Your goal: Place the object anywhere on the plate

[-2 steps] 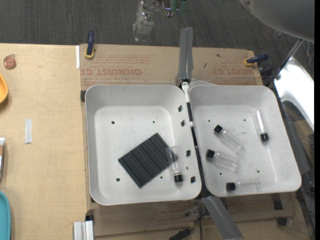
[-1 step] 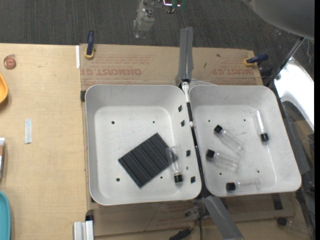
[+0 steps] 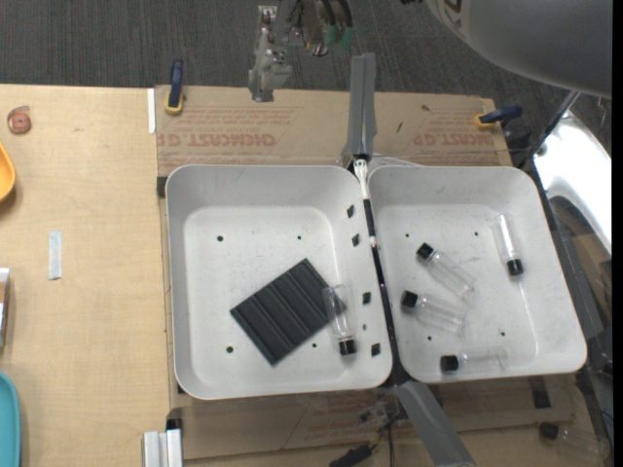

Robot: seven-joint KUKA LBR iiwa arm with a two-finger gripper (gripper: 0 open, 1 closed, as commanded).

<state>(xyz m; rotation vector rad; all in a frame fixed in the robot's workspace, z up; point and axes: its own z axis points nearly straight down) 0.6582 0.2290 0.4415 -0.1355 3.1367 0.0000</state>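
A dark ribbed square plate (image 3: 282, 311) lies turned like a diamond in the left bin (image 3: 195, 261). A clear vial with a black cap (image 3: 340, 321) rests at the plate's right corner, its upper end over the plate's edge and its cap on the bin floor. My gripper (image 3: 263, 91) hangs high above the bench, beyond the far rim of the left bin, well away from the plate and vial. Nothing shows in it.
The right bin (image 3: 555, 290) holds several more clear capped vials, among them one (image 3: 442, 266) near the middle and one (image 3: 507, 243) at the right. A black hinge strip (image 3: 371, 251) joins the bins. Blue clamps (image 3: 175, 78) pin the cardboard behind.
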